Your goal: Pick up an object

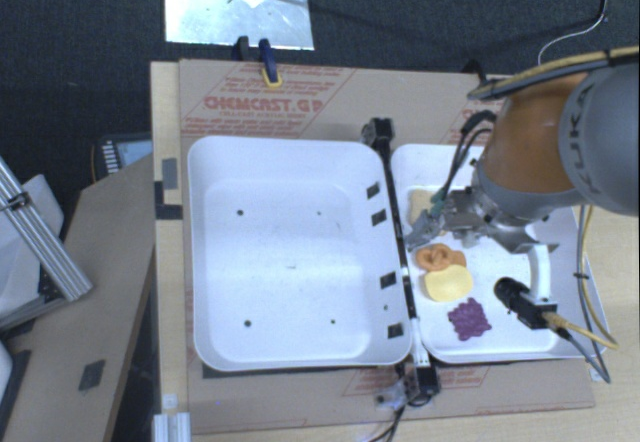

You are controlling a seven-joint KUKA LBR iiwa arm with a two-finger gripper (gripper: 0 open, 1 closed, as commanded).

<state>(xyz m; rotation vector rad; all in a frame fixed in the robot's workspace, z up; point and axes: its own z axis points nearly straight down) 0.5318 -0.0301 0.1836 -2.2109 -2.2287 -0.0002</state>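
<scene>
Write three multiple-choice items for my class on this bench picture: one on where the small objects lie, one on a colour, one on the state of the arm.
1. Where do the small objects lie?
A. In the left bin
B. In the right bin
C. On the cardboard

2. What colour is the object nearest the front edge of its bin?
A. Purple
B. Green
C. Red

3. How does the arm stand?
A. Parked outside both bins
B. Over the left bin
C. Reaching over the right bin, above the objects

Answers:
1 B, since the orange object, the yellow object and the purple object all rest in the right bin.
2 A, since the purple object lies closest to the front rim.
3 C, since the arm hangs over that bin, just behind the orange object.
</scene>
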